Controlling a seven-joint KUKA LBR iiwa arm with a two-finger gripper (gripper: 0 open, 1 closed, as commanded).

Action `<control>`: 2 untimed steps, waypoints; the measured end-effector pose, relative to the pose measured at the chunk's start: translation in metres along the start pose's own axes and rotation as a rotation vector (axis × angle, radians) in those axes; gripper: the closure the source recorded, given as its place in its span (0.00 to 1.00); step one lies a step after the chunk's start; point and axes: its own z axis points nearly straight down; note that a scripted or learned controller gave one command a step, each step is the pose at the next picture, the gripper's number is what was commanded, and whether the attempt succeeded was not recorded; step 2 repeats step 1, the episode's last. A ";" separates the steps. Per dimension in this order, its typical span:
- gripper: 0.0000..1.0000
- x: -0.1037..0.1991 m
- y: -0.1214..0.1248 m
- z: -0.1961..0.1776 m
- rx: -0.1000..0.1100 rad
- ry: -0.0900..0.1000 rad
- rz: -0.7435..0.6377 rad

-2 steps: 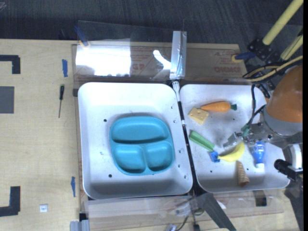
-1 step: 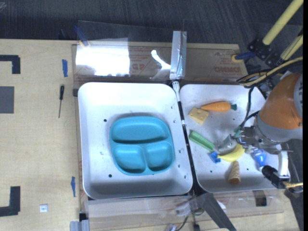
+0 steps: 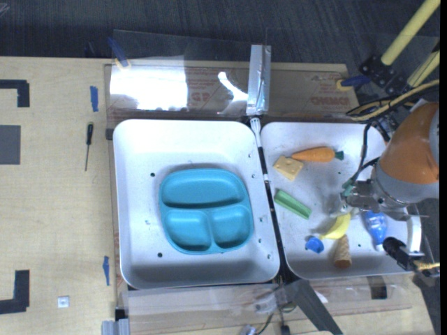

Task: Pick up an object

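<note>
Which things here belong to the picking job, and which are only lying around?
For the job, all in the right bin:
carrot, cheese wedge, green stick, banana, small blue piece, brown piece, blue bottle, gripper.

Lying about:
blue divided tray in the left bin, screwdriver on the bench.

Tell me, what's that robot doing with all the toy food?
The robot arm reaches in from the right over the right bin, where toy food lies: a carrot, a cheese wedge, a green stick, a banana, and a small blue piece. Its gripper hangs just above the banana, and nothing looks picked up yet. The left bin holds a blue divided tray.
</note>
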 end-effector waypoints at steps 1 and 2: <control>1.00 0.093 0.018 -0.138 0.000 0.004 0.047; 1.00 0.093 0.018 -0.138 0.000 0.004 0.047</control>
